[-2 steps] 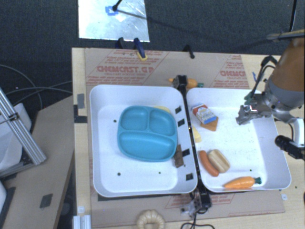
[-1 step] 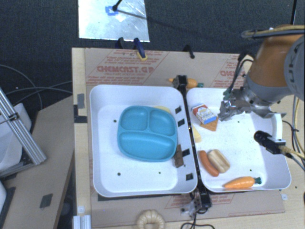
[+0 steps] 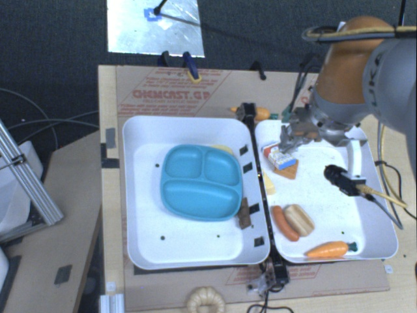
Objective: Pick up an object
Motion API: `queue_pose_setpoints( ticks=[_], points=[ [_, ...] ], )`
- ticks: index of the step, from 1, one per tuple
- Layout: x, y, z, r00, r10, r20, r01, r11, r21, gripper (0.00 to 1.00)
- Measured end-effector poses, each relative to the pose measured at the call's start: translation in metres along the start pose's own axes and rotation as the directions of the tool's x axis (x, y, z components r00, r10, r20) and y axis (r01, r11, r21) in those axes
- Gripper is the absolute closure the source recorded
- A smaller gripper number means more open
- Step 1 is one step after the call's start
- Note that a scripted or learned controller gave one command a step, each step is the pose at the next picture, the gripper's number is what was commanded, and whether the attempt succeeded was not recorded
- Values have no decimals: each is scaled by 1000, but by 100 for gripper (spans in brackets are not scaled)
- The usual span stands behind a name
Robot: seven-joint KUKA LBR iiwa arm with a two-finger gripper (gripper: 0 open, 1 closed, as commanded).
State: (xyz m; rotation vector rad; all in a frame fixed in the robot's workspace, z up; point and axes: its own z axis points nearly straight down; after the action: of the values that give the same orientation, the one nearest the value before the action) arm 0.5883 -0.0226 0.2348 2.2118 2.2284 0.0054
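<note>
Arm over right bin, claw point(image 3: 291, 137) low at its far-left corner.
Near edge: carrot point(image 3: 329, 249) lying left-right, green tip right; hot dog point(image 3: 293, 221) beyond. Farther, claw above red-white-blue block point(image 3: 281, 159); claw opening cannot be determined.

Red "CHEMCAST GP" on brown board point(image 3: 172, 87)

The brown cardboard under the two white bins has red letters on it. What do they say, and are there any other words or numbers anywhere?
"CHEMCAST GP", as best it reads: faded red print on the brown cardboard sheet behind the bins.
More red print on the cardboard's front edge: too small to read.
Small red, white and blue packet in the right white bin: markings too blurred to read.
No numbers can be read.
</note>
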Motion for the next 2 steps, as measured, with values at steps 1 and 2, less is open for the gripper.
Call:
queue_pose_setpoints(
  ticks=[1, 2],
  points=[
    [46, 31, 12, 1000, -2, 0, 2, 1000, 0, 100],
    [84, 52, 12, 1000, 1, 0, -1, 1000, 0, 100]
  ],
)
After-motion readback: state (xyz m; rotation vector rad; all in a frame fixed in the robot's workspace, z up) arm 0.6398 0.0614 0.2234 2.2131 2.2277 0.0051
